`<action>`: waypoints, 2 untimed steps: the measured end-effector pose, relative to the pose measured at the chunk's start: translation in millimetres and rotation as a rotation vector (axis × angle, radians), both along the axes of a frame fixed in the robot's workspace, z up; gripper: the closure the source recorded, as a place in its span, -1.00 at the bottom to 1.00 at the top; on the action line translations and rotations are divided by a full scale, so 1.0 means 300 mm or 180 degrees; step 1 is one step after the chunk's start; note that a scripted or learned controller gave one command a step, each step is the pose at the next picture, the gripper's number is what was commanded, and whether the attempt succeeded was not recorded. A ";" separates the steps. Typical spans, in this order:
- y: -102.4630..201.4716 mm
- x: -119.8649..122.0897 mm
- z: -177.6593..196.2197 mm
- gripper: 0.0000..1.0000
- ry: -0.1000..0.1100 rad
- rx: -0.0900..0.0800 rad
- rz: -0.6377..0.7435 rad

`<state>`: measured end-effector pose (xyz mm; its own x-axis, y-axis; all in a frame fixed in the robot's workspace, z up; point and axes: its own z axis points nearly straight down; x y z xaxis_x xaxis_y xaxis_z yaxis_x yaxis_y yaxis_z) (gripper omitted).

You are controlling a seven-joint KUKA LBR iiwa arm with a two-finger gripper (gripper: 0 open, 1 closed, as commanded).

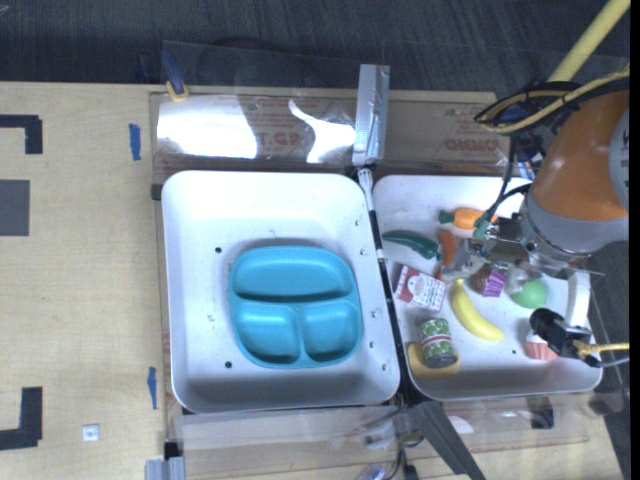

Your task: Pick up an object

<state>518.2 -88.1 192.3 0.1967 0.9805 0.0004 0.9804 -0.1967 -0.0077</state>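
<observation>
The arm (590,178) is reaching in from the right over the right bin (420,190), and its claw (497,253) is hanging low among the toy food there. How the claw is set I cannot tell; the wrist and cables are covering it, and nothing is visibly held.

The right bin is carrying the candidates: a yellow banana (474,313) lying near the middle, a small green-labelled can (436,341) toward the near edge, a red-and-white packet (420,288) just left of the banana, a dark green pepper-like piece (412,241) further back, an orange carrot-like piece (462,218) near the far side, and a pale green round piece (530,292) just beside the claw. The left bin (190,298) is holding a blue divided tray (295,303).

Judging by looks, these are hollow plastic toys: light, stiff and somewhat slick. The banana seems the easiest to take, gripped across its thick middle, where the curve is giving two roughly parallel sides. The can is likely rolling if nudged, so it wants pinching across its round body from above. The packet is lying flat and is offering little edge. Crowding under the claw is the main risk, since neighbours are sitting close together.
</observation>
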 end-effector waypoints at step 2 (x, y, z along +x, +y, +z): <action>-0.193 0.225 -0.339 -1.00 -0.0059 -0.0007 0.0282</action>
<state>585.6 -146.0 90.7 0.1093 0.9940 0.0011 0.9940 -0.1093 0.0111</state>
